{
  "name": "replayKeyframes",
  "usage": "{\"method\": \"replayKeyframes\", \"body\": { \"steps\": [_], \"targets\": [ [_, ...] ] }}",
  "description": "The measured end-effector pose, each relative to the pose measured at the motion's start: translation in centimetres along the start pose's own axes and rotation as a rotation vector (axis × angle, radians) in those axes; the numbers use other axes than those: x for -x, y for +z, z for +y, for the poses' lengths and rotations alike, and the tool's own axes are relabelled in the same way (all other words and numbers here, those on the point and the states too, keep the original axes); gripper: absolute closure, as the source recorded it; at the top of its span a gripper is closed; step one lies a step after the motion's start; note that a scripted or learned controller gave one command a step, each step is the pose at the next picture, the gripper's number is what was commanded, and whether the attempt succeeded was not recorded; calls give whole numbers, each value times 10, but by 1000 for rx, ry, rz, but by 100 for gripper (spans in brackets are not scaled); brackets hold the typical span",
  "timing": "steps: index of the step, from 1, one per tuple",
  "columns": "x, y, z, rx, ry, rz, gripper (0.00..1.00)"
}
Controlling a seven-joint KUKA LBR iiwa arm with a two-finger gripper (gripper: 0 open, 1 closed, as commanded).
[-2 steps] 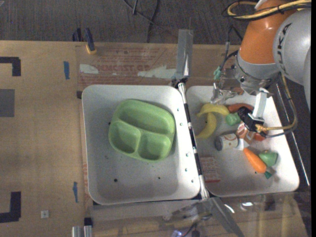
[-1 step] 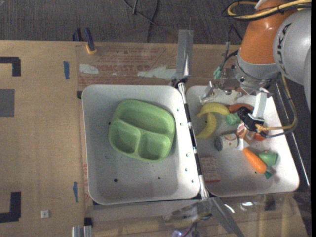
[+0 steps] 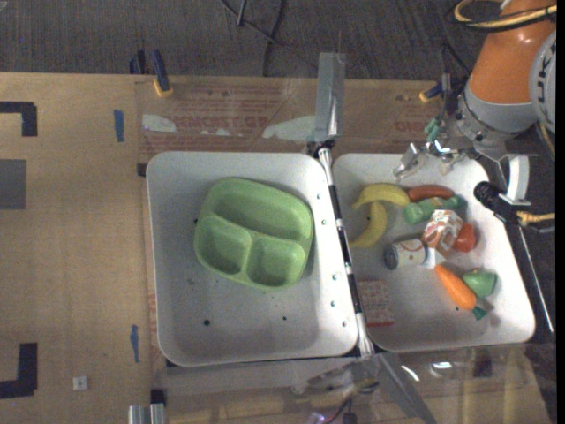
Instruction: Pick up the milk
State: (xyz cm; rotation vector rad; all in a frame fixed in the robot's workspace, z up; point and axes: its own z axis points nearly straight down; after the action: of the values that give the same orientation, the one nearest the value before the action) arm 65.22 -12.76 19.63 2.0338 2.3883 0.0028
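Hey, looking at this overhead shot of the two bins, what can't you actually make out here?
- Gripper, camera view: too small and blurred to tell how its fingers stand.
- Milk carton: print too small to read; a red toy sits partly behind it.
- Arm: cut off by the top and right edges.
- Small can: label blurred.

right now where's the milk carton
In the right bin, near its middle: the milk carton sits beside a red tomato, with the can to its left and the banana farther left.
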Motion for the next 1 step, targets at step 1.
{"method": "replayKeyframes", "body": {
  "steps": [1],
  "targets": [
    [0, -11, 1, 5, 0, -3, 100]
  ]
}}
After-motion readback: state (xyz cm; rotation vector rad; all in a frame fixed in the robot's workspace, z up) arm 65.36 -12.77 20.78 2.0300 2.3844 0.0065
